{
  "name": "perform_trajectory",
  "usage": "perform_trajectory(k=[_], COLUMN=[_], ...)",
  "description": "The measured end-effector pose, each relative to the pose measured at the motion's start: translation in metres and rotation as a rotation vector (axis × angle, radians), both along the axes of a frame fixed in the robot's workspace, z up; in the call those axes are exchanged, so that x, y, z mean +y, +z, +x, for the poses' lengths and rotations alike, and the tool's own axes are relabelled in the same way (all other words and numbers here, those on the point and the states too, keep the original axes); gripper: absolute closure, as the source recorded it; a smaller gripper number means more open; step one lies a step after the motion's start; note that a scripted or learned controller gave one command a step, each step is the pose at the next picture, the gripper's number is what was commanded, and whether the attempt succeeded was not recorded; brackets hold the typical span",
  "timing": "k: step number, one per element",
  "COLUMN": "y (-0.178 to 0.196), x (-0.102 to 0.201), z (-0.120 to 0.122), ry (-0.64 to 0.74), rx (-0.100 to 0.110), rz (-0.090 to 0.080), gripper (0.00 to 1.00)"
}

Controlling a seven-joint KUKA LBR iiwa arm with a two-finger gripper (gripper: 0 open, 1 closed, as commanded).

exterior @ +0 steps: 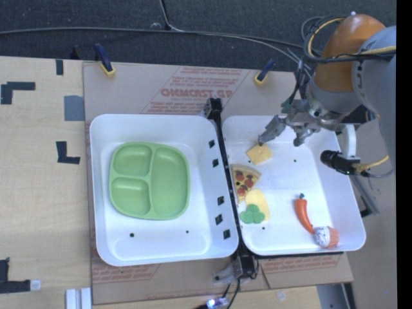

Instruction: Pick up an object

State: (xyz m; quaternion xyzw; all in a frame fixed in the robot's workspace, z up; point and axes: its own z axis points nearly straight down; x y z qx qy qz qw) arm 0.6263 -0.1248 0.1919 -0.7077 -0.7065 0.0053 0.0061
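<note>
My gripper [286,134] hangs over the back of the right bin [335,237] with its two fingers spread open and nothing between them. A yellow cheese wedge [259,154] lies just below and left of the left fingertip [269,136]. Nearer the front along the bin's left wall lie a pizza slice [244,179] and a yellow piece with a green broccoli top [255,209]. An orange carrot [302,214] and a small red-and-white piece [326,236] lie at the front right.
The left bin [103,237] holds a green divided plate [149,179]. A black divider with clips [222,172] runs between the bins. Two blue-and-yellow clamps [103,60] [264,73] hold the cardboard at the back. Cables trail near the arm.
</note>
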Motion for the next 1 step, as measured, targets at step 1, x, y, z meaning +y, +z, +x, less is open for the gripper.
perform_trajectory(k=[1], y=[0.0093], x=[0.0004], z=[0.0032], ry=[0.003], rx=[-0.014], rz=[-0.002], gripper=[0.00])
